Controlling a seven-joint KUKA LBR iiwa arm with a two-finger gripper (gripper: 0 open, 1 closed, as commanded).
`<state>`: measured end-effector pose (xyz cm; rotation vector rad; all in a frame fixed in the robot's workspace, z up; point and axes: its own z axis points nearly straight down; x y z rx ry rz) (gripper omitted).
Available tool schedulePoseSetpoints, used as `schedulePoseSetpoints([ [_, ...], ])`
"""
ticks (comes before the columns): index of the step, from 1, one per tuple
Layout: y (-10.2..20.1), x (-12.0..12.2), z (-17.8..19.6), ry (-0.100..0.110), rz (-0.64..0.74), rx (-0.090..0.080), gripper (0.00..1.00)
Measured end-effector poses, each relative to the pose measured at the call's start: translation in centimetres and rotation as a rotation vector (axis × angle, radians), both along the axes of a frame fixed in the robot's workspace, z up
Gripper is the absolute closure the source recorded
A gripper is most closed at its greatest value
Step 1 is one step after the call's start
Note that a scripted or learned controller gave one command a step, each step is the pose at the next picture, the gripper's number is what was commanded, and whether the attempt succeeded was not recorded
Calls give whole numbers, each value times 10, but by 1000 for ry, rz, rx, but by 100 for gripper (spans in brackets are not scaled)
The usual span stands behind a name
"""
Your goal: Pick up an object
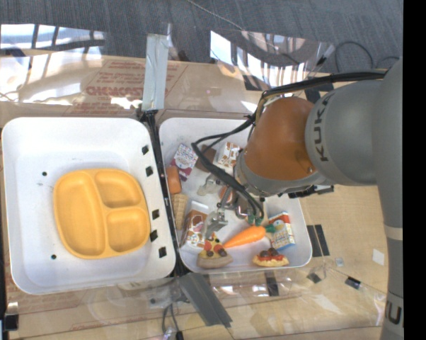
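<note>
Camera view: arm [340, 137] over right bin [298, 250], gripper [223, 214] low among toys, nothing picked yet.
Left bin [15, 190] carries a yellow divided tray [100, 211]. Right bin is crowded: carrot [245, 236] just right of and below the gripper, long axis slanting up toward the right; pizza slice [213, 255] below the gripper; small carton [282, 234] past the carrot's leafy end. Gripper opening: cannot tell, metal parts blur together. Carrot looks like the nearest grasp candidate; closing across its short width seems best.
</note>
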<state>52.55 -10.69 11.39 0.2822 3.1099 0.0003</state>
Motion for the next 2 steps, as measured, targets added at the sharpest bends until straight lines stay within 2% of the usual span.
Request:
schedulePoseSetpoints([
  [1,7,-14,-3,-31,-89,-11,0],
  [2,7,-20,-3,-38,-145,-9,0],
])
